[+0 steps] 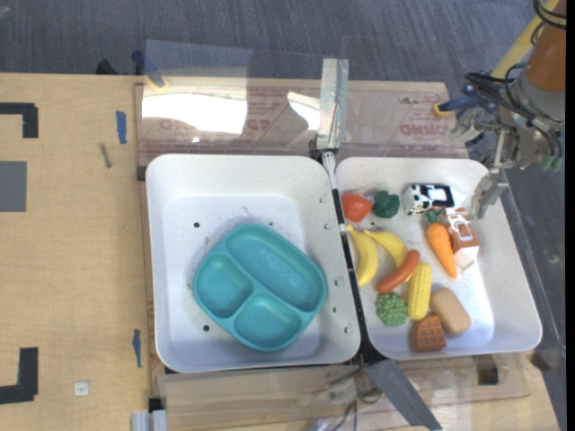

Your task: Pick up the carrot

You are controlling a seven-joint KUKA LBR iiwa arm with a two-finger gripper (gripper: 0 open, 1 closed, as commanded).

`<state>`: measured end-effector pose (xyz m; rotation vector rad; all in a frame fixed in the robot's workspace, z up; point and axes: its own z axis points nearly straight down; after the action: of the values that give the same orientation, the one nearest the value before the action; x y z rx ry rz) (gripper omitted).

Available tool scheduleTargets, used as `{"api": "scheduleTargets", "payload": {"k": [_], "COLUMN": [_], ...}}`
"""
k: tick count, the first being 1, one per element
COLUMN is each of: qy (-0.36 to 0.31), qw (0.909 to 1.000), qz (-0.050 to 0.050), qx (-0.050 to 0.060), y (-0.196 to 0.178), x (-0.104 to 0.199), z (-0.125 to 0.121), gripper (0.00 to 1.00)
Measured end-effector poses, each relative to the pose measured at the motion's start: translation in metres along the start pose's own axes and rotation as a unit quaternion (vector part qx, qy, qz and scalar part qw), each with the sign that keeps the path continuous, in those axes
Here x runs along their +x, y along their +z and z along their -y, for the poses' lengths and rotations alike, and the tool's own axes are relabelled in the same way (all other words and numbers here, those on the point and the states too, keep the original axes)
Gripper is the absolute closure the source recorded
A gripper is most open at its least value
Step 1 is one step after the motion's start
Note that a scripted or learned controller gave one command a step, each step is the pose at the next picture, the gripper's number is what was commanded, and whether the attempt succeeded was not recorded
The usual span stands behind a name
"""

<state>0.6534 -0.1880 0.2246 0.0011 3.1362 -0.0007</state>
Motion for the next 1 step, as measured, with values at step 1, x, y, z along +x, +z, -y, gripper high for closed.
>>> {"api": "scheduleTargets", "payload": {"k": [1], "qy": [-0.081], "qw": [0.9967], "qz": [0.000], "qx": [-0.001], "y": [0.1386], "x": [0.0272], "z": [-0.0448], "gripper": [0.00]}}
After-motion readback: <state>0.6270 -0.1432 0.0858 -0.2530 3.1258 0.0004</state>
